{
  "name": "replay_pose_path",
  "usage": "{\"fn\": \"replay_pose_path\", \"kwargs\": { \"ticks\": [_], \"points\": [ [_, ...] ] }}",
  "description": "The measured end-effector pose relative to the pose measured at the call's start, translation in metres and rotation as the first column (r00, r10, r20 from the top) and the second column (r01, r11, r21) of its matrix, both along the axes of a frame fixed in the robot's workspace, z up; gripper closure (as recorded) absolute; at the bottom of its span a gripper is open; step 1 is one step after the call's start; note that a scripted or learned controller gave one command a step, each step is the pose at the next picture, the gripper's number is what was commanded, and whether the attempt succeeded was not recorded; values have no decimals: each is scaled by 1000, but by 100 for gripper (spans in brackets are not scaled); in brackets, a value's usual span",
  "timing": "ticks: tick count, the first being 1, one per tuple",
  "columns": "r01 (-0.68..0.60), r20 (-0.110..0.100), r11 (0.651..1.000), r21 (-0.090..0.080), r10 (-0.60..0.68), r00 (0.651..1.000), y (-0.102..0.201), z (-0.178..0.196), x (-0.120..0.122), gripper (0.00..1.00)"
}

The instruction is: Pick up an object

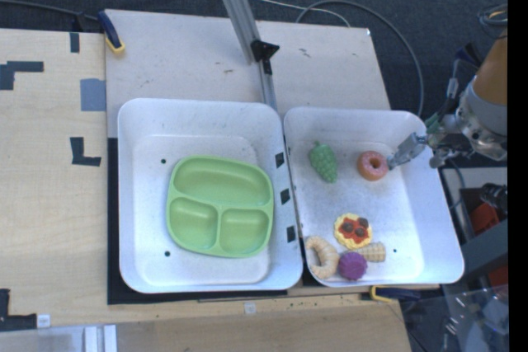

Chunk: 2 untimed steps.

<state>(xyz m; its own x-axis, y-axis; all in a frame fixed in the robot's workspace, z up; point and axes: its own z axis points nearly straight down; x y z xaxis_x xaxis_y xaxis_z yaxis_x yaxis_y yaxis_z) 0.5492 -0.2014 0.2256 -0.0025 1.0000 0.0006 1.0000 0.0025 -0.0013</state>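
Left bin (pixel 132 202): light green three-compartment plastic plate (pixel 220 205) lying flat. Right bin (pixel 437 218): green bumpy toy grape bunch (pixel 323 161) toward the far left; small pink-orange ring doughnut toy (pixel 373 166) beside it. Near edge: tan pretzel-like ring (pixel 321 257), purple ball (pixel 352 265), round pizza toy (pixel 353 230). Gripper (pixel 407 150) just right of the doughnut, apart from it; cannot tell how its fingers stand.

Risk, as judged: the doughnut lies flat and low, so a closing pinch may skid it aside.

Two bins (pixel 132 202), one tray (pixel 220 206), five toys (pixel 323 161)
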Motion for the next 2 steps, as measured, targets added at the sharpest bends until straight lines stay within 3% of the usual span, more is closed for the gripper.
{"fn": "replay_pose_path", "kwargs": {
  "ticks": [1,2],
  "points": [
    [0,0,1000,0,0,1000,0,0,0,0],
    [1,-5,1000,0,-1,1000,9,-53,5,0]
  ]
}}
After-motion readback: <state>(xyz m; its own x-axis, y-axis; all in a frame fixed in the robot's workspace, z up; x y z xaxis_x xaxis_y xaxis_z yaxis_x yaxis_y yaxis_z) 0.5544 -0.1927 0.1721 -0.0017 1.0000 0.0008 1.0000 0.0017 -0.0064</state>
